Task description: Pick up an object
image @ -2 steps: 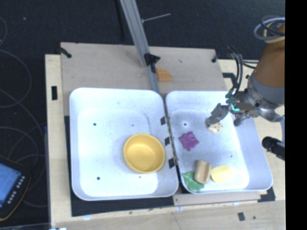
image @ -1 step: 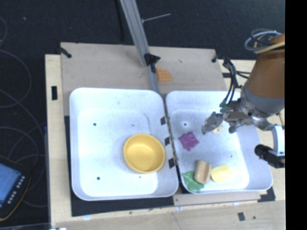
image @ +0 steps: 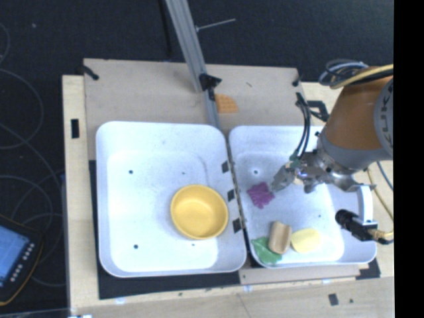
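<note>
The fingers [image: 283, 178] of the gripper [image: 291, 177] hang low in the right bin [image: 301, 138]; we cannot tell whether they are parted or closed, and we see nothing between them. Just to their left lies a purple block [image: 260, 195], close but seemingly apart. Nearer the front wall we find a tan cylinder [image: 279, 236] resting over a green piece [image: 263, 250], with a yellow lump [image: 305, 240] beside it. In the left bin [image: 132, 144] sits a yellow bowl [image: 198, 211].

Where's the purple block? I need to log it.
In the right bin, near its left wall, the purple block lies beside the pincer.
</note>
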### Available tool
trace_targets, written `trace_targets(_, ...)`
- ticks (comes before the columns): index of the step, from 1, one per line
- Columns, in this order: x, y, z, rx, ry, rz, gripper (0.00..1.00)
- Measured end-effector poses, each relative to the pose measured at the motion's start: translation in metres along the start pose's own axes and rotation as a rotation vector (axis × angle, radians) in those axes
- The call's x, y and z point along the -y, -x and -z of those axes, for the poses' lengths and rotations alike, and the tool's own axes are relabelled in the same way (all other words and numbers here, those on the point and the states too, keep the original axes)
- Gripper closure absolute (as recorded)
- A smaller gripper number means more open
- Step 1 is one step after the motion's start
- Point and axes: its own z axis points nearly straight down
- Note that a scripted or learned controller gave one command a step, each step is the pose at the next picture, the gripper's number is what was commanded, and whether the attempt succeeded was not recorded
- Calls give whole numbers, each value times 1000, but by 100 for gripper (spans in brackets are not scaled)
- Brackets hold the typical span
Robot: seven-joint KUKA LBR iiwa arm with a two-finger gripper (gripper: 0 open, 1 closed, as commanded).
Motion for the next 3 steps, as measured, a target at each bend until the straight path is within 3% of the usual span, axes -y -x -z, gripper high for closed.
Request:
trace_targets(1, 8, -1, -47, 0, 0, 0, 0)
trace_targets(2, 6, -2, -33, -3, 9, -4, 100)
trace_targets(3, -5, -1, 15, 0, 11, 4, 100)
